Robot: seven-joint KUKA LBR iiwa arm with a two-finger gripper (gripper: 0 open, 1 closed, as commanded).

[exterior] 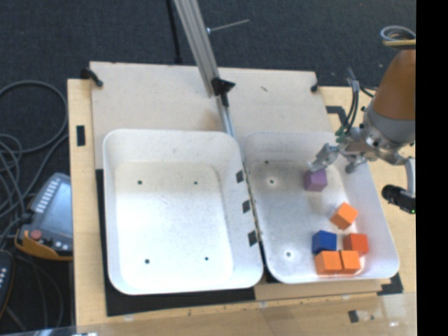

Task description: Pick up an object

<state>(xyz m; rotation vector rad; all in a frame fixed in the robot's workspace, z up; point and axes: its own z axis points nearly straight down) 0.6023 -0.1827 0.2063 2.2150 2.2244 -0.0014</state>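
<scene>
In the right bin [280, 187] a purple cube [315, 180] lies near the middle. My gripper [337, 158] hovers over the bin's far right part, just above and to the right of the purple cube. It is open, with nothing between its fingers, and the left fingertip [322, 157] is close over the cube's upper edge. Further toward the front lie an orange cube [343, 215], a blue cube [323, 241], a red-orange cube [357, 242] and two orange cubes [339, 262] side by side.
The left bin [175, 208] stands beside the right one. A slanted aluminium post [199, 40] comes down to the gap between the bins at the back. A control pendant [49, 215] and cables lie off the bench's left.
</scene>
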